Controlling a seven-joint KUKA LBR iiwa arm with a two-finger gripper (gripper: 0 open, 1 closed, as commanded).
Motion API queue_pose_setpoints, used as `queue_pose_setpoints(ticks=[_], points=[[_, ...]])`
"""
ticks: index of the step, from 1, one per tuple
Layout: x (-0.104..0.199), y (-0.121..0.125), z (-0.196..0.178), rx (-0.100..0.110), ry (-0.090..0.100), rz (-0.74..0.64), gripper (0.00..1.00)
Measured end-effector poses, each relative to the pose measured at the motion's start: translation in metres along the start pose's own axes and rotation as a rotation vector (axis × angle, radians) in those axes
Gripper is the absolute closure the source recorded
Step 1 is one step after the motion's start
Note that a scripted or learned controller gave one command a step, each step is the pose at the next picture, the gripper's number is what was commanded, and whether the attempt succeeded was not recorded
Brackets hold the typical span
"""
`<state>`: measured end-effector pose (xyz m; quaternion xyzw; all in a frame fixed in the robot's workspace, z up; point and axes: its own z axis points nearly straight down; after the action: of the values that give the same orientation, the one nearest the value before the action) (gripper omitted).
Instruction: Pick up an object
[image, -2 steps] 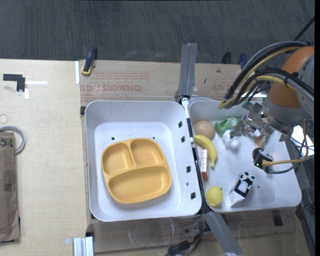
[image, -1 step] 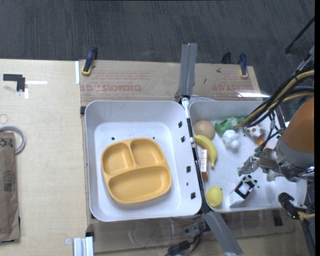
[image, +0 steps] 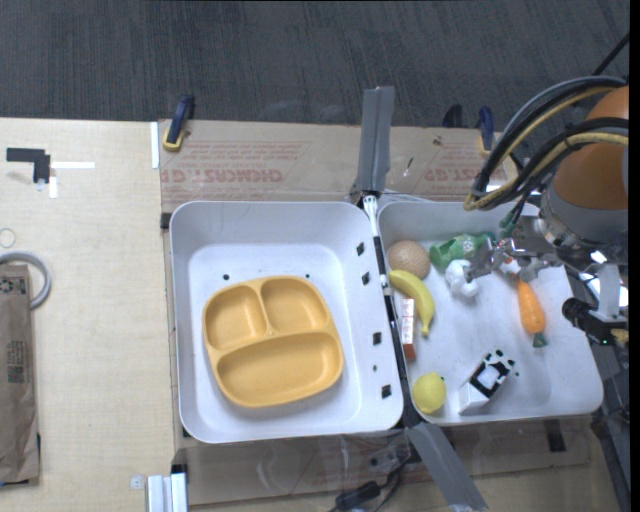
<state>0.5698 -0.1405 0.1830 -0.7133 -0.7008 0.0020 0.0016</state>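
Gripper (image: 508, 255) sits low in the right bin (image: 570, 395), near its back edge; can't tell its opening or whether it has anything. Carrot (image: 531, 307) just right of it, banana (image: 418, 300) well left. Yellow plate (image: 272, 340) in the left bin (image: 190, 330).

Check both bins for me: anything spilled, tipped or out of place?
Nothing stands out. The yellow divided plate lies flat in the left bin. The banana, lemon, carrot and black-and-white box lie loose in the right bin, none spilled.
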Motion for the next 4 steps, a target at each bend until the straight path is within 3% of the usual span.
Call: queue_pose_setpoints(ticks=[1,2,3,4], points=[[-0.046,-0.025,-0.115,0.001,-0.002,0.084,0.00],[-0.055,0.029,0.013,0.000,0.000,-0.199,0.00],[-0.074,0.010,0.084,-0.004,0.006,-0.142,0.00],[-0.075,0.009,0.079,0.000,0.003,-0.141,1.00]])
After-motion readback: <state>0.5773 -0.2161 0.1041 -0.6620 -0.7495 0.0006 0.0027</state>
